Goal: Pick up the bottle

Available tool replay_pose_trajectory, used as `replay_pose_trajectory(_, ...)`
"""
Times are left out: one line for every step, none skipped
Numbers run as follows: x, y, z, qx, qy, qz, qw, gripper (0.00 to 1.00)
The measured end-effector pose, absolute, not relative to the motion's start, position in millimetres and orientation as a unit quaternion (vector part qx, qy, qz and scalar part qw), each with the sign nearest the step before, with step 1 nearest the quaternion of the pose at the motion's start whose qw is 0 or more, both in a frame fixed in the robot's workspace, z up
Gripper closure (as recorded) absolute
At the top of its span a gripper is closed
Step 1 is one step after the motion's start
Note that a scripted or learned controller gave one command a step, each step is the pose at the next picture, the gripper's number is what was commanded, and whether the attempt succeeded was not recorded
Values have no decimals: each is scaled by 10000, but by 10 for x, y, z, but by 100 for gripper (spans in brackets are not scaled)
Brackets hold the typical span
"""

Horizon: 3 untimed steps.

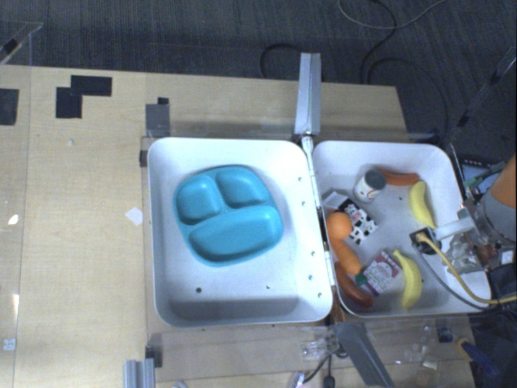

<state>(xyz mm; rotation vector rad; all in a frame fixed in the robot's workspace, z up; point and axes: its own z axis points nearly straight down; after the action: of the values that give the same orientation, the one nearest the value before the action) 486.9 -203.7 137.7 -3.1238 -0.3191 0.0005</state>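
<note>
Right bin [452, 164], near end: a yellow banana [410, 280], a small printed packet [380, 273] just beside it, and a long red-orange vegetable [347, 267] along the bin's left wall. None of this matters to the job.

Middle of the bin: an orange [338, 226] by the left wall, with black-and-white dice [361, 221] touching or nearly touching it. The claw [475, 245] sits over the bin's right rim, tangled in a yellow cable [452, 273]. Can't tell whether it is wide or narrow; nothing visibly in it.

Far end: a second banana [420, 203], and past it what I take for the bottle [380, 181], lying on its side near the far wall. Pale round end toward the bin's left, orange body trailing right, so its long axis runs across the bin.

Judgement: the bottle lies far and left of the claw, banana partly between. The grip should close across the body.
</note>
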Motion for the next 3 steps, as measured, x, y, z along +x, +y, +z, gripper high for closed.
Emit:
replay_pose_trajectory(5064,-1270,1288,-9936,-1129,-10,7,100)
replay_pose_trajectory(5482,-2020,890,-9947,-1028,-55,-28,100)
replay_pose_trajectory(5498,-2006,997,-9943,-1061,-63,-26,100)
